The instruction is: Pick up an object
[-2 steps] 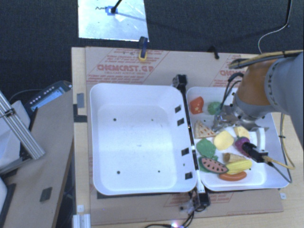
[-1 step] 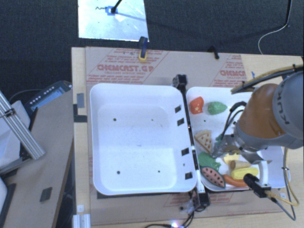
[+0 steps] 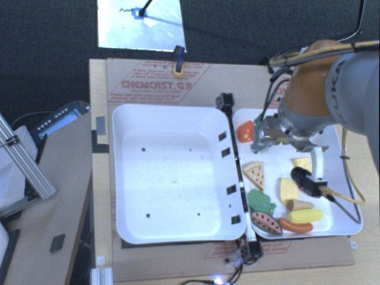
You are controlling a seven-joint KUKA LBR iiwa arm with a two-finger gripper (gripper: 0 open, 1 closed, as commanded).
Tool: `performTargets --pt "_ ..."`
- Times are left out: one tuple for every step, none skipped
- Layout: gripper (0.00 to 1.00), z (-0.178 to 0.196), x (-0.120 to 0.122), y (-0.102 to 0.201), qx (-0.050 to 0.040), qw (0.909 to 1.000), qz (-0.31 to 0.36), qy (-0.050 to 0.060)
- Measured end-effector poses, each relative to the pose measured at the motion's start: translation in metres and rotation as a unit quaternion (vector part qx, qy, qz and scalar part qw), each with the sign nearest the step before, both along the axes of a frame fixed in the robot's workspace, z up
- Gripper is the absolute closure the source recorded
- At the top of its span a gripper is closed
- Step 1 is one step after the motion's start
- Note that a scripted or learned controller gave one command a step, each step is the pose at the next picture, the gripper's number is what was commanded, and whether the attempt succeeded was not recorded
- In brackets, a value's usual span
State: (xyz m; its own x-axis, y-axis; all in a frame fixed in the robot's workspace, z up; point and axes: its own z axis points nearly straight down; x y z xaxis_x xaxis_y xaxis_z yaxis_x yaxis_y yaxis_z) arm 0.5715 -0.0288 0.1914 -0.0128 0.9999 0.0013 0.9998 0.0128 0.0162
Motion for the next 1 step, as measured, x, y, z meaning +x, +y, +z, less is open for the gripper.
performTargets --pt "1.0 0.0223 0.0606 0.0636 0.0003 1.0 -0.001 0.003"
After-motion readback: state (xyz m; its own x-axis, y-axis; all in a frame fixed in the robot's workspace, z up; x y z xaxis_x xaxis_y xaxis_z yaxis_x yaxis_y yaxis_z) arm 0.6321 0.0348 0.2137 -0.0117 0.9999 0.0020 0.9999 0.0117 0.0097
